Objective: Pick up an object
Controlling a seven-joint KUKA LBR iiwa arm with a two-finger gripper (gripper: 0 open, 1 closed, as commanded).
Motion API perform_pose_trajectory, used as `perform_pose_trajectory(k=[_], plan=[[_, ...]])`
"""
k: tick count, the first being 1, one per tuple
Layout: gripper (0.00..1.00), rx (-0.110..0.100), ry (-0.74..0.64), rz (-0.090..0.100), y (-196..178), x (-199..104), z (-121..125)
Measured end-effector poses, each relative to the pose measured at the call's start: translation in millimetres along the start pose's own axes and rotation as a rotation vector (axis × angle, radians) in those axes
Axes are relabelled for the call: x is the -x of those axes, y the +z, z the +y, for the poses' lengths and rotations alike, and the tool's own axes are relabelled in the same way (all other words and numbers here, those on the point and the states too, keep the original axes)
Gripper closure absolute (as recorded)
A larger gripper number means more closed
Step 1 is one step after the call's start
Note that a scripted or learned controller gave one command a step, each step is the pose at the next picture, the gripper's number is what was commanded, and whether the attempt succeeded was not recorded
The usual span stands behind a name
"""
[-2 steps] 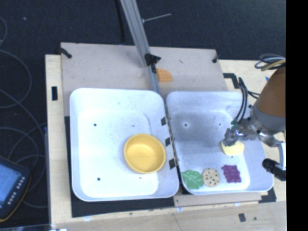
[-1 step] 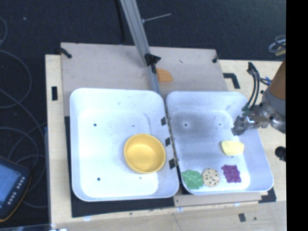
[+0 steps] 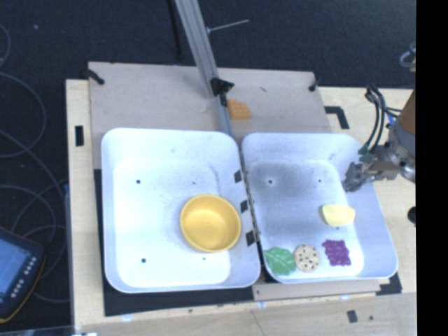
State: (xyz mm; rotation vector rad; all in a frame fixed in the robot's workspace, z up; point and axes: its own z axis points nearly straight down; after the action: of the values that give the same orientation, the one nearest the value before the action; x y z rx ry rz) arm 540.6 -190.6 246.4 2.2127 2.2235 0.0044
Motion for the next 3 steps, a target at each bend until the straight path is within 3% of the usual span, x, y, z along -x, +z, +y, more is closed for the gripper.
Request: perform_pose_trajectory(k=[3], plan=[[1.0,-0.003,-0.002,0.002,-17.1,-134.0,57.9]])
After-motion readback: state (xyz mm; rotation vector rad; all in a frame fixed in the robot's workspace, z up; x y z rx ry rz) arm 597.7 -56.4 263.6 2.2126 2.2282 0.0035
